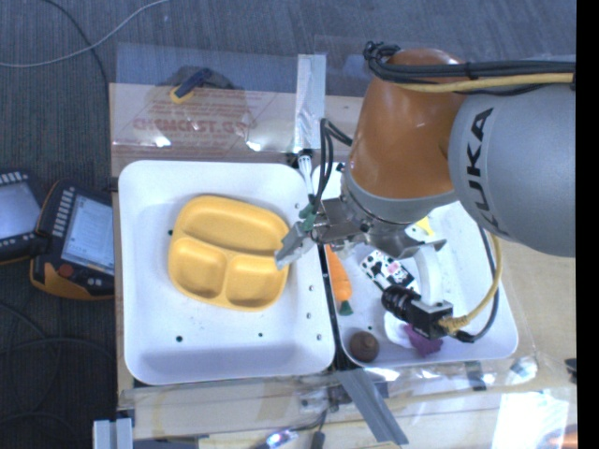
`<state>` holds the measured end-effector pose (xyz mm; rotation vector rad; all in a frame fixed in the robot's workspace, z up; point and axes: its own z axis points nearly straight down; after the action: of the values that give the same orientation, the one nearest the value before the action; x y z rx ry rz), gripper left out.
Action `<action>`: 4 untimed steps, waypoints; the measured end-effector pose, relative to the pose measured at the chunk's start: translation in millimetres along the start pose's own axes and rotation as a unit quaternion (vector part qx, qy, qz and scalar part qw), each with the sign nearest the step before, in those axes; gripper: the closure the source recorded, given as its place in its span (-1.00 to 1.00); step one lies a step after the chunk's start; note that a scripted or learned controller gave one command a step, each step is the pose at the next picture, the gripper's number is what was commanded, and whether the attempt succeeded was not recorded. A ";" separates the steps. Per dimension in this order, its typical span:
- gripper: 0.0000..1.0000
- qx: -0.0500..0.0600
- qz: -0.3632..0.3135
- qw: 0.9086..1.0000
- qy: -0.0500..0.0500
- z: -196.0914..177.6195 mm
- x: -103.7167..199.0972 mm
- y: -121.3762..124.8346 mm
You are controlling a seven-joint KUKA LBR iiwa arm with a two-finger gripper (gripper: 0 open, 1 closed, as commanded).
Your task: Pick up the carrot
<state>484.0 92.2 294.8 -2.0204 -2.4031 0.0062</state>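
1. Camera view: two shallow white plastic bins are seen side by side, left bin (150, 344) and right bin (501, 330), sharing a middle rim.
2. A yellow plastic three-compartment tray (227, 251) is laid flat in the left bin, about its centre.
3. The small orange carrot with a green end (339, 277) is lain in the right bin, against the middle rim, at 9 o'clock of that bin; its long axis is run roughly 12-to-6.
4. The grey arm with an orange band (412, 138) is reached in from 3 o'clock, and much of the right bin is covered by it.
5. The gripper (301, 235) is seen at the middle rim, at 10 o'clock of the carrot, near the tray's right edge; finger state cannot be told; nothing is seen held.
6. A brown round object (362, 346) is placed at 6 o'clock of the carrot, near the bin's front wall.
7. A purple object (426, 342) and a black-and-white patterned item (386, 269) are partly hidden under the wrist.
8. A handheld pendant with a screen (80, 241) is lain at 9 o'clock, off the bench.
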 end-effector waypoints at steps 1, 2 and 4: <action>-1.00 -0.002 -0.080 0.997 -0.001 -59.8 -70.4 -11.3; -1.00 -0.002 -0.061 0.998 -0.001 -71.7 -91.9 -15.4; -1.00 -0.002 -0.237 0.972 -0.001 -14.0 -90.1 16.5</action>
<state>515.8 6.3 308.8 -1.3959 -2.8157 0.0036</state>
